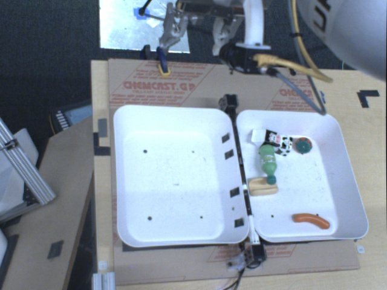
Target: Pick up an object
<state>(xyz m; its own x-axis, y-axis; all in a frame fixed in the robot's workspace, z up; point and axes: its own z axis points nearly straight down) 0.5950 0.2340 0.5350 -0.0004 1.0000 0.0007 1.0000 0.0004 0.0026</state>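
My gripper (195, 36) hangs high above the bench's far edge, beyond both bins, with its two fingers (171, 30) spread wide; it is open and nothing sits between them. The right bin (338, 180) holds a green bottle (267, 161) lying near its left wall, a white carton with black patches (275, 139), a small round green and red piece (302, 144), a tan block (263, 188) and an orange sausage (311, 221) near the front rim.
The left bin (169, 174) lies beside the right one, joined by a black hinge strip (239, 174). Both rest on brown cardboard (163, 83). A yellow cable (284, 62) and grey hose trail from the arm over the right bin's far corner.
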